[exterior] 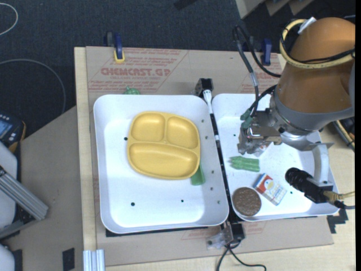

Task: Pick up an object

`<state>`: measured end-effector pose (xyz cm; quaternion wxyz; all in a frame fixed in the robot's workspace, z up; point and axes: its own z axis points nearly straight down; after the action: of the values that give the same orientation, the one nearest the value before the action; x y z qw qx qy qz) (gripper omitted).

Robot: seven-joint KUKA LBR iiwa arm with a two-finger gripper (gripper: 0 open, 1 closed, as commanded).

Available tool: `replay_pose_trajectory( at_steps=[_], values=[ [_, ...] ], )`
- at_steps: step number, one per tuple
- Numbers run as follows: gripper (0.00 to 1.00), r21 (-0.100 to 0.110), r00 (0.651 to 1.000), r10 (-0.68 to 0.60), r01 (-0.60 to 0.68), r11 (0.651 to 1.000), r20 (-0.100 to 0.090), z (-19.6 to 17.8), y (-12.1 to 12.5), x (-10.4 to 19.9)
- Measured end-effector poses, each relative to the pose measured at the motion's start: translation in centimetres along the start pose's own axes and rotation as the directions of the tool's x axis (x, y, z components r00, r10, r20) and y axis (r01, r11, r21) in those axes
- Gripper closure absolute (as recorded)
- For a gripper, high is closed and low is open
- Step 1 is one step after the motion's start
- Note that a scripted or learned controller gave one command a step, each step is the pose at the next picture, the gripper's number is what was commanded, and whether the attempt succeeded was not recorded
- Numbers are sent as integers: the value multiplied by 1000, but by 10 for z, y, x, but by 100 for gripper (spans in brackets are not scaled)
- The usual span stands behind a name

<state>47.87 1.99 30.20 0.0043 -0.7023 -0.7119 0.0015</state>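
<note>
Likeliest obj for the pick, in my view: the small green ridged plastic piece (244, 163), lying flat on the floor of the right shallow white bin (225, 123), approx mid-bin, long side running L-R in the view. It sits loose w/ bare bin floor around it, which prob makes it the easiest thing to come down on.

The grey metal end effector (251, 145) hangs just beside it, on the far side from me, pointing down into the bin. It looks very near the green piece, but contact or not I can't say from this angle. Can't tell how far open it is either; nothing is visibly in its grasp.

Nearer me in the same bin: a round brown disc (247, 201) against the front rim, and a small red-white-blue carton (271, 189) just beside it. Both are apart from the green piece, so not in the way.

Left shallow white bin (113, 168): a yellow three-section plastic plate (163, 144) lies flat in the middle, w/ another green bit (198, 176) tucked at its edge by the divider btwn the bins. All well apart from the end effector. Both bins sit side by side on the tan board surface (84, 123), prob so either is in reach.
</note>
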Motion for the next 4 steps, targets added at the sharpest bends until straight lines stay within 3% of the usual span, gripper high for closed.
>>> replay_pose_trajectory(
  at_steps=[1,2,3,4],
  values=[
    [100,1,1000,6,-6,1000,2,48,0,63],
    [100,-29,1000,11,-11,1000,-1,-149,2,69],
    [100,3,1000,7,-7,1000,5,-62,3,133],
    [100,-5,1000,19,-19,1000,5,-66,1,67]
  ],
)
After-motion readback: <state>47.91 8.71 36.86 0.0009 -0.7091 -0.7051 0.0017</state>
